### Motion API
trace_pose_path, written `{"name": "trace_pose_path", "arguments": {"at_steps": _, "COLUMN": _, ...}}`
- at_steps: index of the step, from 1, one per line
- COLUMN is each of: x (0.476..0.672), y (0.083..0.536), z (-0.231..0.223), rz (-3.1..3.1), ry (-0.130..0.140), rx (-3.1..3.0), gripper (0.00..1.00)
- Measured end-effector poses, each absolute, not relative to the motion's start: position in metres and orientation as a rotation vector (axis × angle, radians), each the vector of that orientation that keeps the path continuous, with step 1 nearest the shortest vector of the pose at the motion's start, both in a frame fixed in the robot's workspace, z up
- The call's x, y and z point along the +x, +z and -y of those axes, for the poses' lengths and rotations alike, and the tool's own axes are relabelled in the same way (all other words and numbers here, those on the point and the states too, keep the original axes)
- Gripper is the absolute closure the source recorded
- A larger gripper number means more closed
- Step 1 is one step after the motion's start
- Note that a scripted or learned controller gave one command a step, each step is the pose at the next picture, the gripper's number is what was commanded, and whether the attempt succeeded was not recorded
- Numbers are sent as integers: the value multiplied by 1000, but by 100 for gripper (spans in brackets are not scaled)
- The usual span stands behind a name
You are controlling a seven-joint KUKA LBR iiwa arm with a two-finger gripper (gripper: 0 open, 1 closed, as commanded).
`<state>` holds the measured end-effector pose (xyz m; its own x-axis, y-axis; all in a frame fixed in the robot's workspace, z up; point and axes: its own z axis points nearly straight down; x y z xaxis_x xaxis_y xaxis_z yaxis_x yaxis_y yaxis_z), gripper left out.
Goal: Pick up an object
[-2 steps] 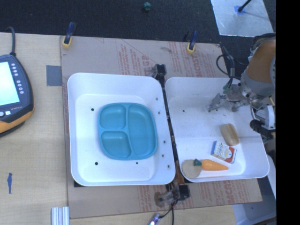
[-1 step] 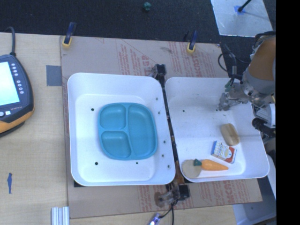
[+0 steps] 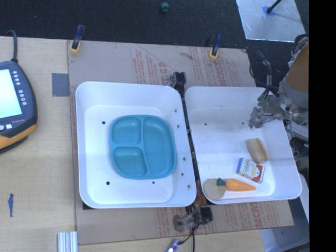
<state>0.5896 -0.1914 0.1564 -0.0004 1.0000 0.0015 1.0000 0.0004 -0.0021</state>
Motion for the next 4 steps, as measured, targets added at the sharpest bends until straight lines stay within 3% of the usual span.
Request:
{"name": "trace_pose_path", "arguments": {"at_steps": 1, "x": 571, "y": 184, "z": 152, "rz": 2226, "ry": 2, "rx": -2213, "gripper": 100}}
{"name": "trace_pose_path", "arguments": {"at_steps": 2, "x": 575, "y": 197, "z": 117, "rz": 2228, "ry": 3, "rx": -2215, "gripper": 100}}
{"name": "trace_pose_path", "arguments": {"at_steps": 3, "x": 575, "y": 197, "z": 117, "rz": 2228, "ry": 3, "rx": -2215, "gripper": 0}}
{"name": "trace_pose_path", "arguments": {"at_steps": 4, "x": 575, "y": 208, "z": 118, "rz": 2230, "ry": 4, "rx": -2213, "gripper": 100}}
